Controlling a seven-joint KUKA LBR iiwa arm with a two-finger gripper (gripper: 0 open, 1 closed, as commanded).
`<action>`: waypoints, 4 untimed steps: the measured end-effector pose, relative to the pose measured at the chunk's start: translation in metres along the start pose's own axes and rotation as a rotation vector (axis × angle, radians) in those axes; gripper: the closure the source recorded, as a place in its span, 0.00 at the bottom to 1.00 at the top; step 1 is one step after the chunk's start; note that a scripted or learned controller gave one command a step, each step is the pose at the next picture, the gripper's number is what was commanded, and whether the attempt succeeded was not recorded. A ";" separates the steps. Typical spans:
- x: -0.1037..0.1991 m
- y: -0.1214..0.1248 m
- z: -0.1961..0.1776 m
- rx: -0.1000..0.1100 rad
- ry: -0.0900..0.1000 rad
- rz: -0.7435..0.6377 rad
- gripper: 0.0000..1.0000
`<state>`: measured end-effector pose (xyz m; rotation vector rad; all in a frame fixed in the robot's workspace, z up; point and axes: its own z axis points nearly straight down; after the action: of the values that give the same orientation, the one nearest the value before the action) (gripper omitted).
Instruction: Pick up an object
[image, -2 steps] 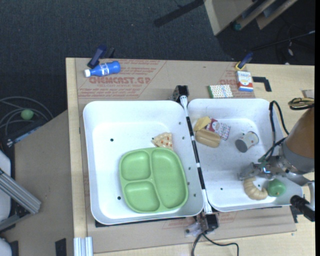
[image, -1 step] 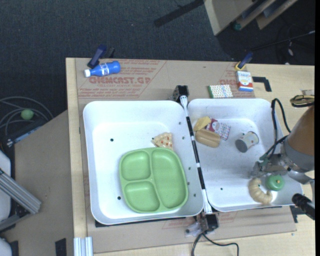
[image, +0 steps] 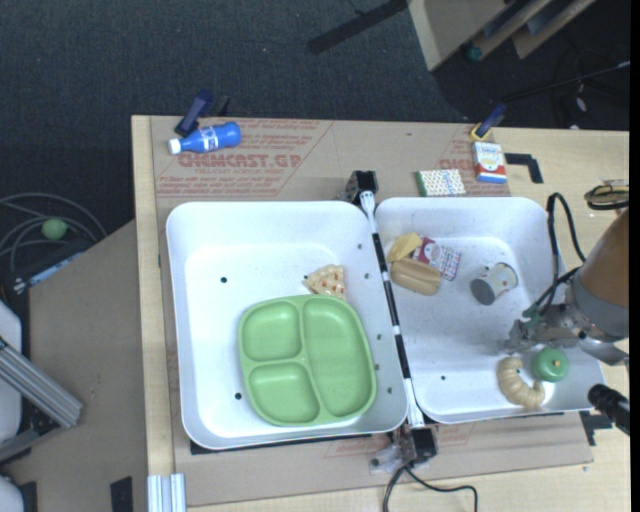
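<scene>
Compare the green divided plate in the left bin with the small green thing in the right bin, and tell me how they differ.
The green divided plate is pale green; the small green object is darker. The plate is much larger, covering much of the left bin's floor, while the small object is compact and rounded. The plate lies flat, away from the arm; the small object sits under the claw, beside a beige ring-shaped piece. Both are green and lie in white bins.
</scene>
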<state>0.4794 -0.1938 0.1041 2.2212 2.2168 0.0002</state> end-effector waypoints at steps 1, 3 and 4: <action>0.000 0.000 0.000 0.000 0.000 0.000 0.00; 0.003 0.124 0.021 0.004 0.002 -0.001 0.00; 0.003 0.126 0.009 -0.001 0.000 -0.003 1.00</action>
<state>0.6052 -0.1908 0.0953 2.2172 2.2189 0.0010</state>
